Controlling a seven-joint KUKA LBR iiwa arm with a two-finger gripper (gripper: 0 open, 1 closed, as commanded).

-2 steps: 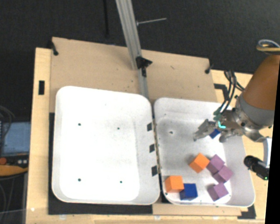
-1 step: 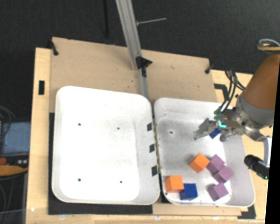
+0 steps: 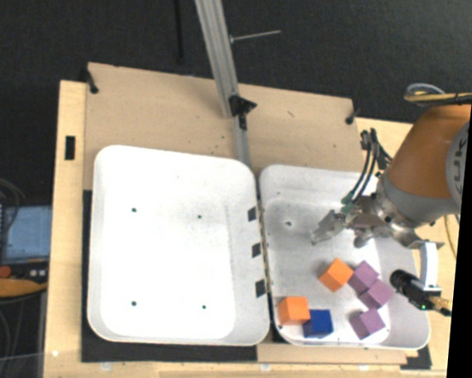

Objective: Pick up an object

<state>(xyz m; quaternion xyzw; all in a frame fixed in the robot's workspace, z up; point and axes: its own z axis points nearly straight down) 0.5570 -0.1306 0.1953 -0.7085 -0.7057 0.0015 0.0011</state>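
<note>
The right bin [image 3: 302, 190] holds several small blocks in its near half. An orange cube [image 3: 337, 274] lies just below my gripper [image 3: 344, 230]. Beside it are two purple blocks [image 3: 365, 277] [image 3: 377, 295] touching each other, and a third purple block [image 3: 367, 323] sits nearer the front wall. A second orange cube [image 3: 294, 309] and a blue cube [image 3: 318, 323] lie side by side in the front left corner. My gripper hangs over the middle of this bin, open, with nothing between its fingers.
The left bin [image 3: 172, 244] sits beside the right one, joined by black clips [image 3: 257, 248]. A slanted metal rail [image 3: 219, 58] rises behind the bins. A blue device with cables [image 3: 19, 238] lies off the bench at the far left.
</note>
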